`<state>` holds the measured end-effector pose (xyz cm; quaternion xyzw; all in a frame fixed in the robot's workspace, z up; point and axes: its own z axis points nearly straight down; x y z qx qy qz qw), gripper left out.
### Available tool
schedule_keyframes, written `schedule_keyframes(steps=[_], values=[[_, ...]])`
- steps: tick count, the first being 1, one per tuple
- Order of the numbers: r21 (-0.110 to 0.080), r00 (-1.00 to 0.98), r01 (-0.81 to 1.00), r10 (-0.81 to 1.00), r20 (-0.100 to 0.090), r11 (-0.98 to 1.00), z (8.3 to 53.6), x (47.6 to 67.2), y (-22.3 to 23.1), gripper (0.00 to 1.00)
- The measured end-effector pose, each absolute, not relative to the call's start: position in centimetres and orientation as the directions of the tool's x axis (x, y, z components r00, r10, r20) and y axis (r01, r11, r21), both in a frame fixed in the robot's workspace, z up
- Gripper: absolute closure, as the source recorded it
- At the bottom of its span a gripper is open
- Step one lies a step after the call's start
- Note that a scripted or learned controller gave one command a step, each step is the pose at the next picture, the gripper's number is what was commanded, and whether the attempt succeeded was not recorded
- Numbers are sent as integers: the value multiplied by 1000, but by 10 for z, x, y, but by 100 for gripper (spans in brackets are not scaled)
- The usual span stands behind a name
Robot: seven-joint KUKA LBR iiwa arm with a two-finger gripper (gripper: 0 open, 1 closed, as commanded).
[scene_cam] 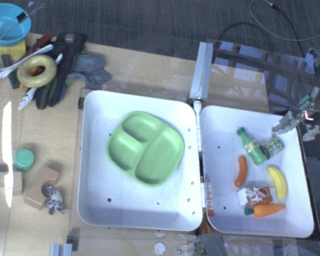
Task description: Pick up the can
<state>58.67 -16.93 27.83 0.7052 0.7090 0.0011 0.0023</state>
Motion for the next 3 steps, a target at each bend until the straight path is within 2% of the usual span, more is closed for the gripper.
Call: schedule_keyframes(steps=[1,2,3], values=[[5,-127,992,992,-2,127,174,603,-205,0],[10,-203,979,979,-5,203,114,625,-205,0],[19,-207,978,978,-9,207,128,629,-204,100]])
